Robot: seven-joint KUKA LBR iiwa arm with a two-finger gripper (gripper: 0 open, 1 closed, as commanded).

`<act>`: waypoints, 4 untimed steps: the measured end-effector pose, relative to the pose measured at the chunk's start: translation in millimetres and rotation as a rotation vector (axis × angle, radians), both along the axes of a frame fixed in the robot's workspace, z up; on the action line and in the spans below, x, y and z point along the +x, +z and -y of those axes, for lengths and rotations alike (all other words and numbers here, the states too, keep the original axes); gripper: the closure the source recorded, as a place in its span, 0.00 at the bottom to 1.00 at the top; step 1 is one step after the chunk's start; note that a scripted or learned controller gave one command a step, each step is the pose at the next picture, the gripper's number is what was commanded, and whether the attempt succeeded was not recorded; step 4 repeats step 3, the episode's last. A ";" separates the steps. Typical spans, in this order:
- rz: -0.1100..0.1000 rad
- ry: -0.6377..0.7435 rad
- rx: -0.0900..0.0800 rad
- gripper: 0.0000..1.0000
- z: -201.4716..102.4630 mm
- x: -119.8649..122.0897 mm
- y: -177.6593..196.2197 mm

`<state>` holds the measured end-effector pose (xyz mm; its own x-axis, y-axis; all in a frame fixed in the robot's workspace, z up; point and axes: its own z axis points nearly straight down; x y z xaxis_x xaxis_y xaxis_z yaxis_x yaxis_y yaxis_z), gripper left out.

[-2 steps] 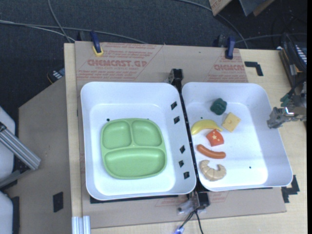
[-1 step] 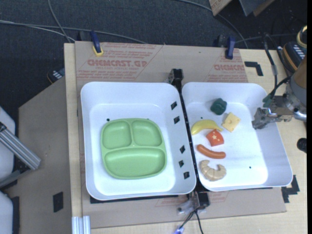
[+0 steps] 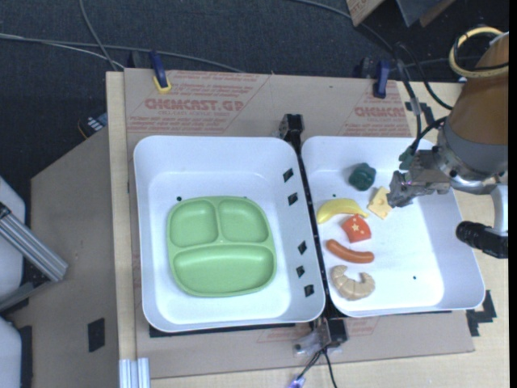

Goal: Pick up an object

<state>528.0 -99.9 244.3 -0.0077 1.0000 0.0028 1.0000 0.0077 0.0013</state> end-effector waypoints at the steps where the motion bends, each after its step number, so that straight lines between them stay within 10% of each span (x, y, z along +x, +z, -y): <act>1: -0.005 -0.002 0.000 1.00 -56.7 6.3 -14.1; 3: -0.003 -0.001 -0.001 1.00 -166.6 12.2 -25.2; 4: -0.003 -0.001 -0.001 1.00 -166.6 12.2 -25.2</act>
